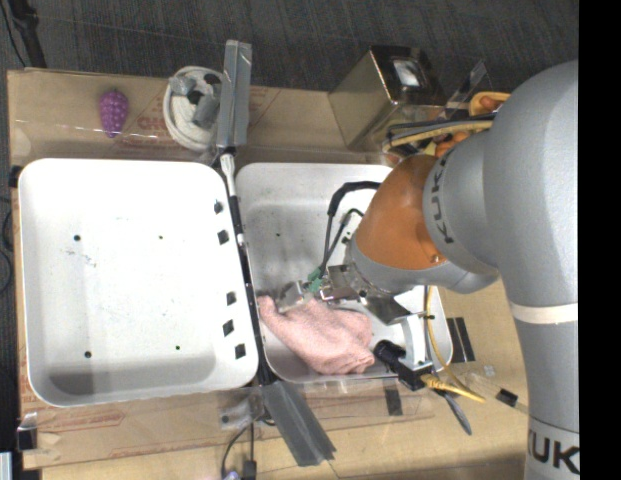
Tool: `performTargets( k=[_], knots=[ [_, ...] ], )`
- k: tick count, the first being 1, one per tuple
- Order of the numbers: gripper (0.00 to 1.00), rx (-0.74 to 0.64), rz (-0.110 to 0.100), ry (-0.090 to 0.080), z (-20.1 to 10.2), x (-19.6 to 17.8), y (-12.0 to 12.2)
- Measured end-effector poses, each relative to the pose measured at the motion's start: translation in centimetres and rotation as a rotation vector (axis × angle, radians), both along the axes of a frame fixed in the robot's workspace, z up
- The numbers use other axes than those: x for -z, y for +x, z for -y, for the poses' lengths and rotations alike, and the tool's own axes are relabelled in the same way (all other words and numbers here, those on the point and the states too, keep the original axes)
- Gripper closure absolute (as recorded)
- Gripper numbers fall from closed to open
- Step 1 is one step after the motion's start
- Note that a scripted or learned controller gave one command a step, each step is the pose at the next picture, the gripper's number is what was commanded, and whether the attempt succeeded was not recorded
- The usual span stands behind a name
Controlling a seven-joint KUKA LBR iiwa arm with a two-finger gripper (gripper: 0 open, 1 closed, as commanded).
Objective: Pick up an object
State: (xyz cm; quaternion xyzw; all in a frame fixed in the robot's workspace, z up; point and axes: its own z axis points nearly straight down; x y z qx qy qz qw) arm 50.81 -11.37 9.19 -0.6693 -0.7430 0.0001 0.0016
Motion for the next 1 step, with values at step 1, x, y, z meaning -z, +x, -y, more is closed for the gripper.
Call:
performTargets(
  k=[1],
  knots=[
    [1.00, -0.004, 0.000, 0.001, -0.04, -0.99, 0.08]
  ],
)
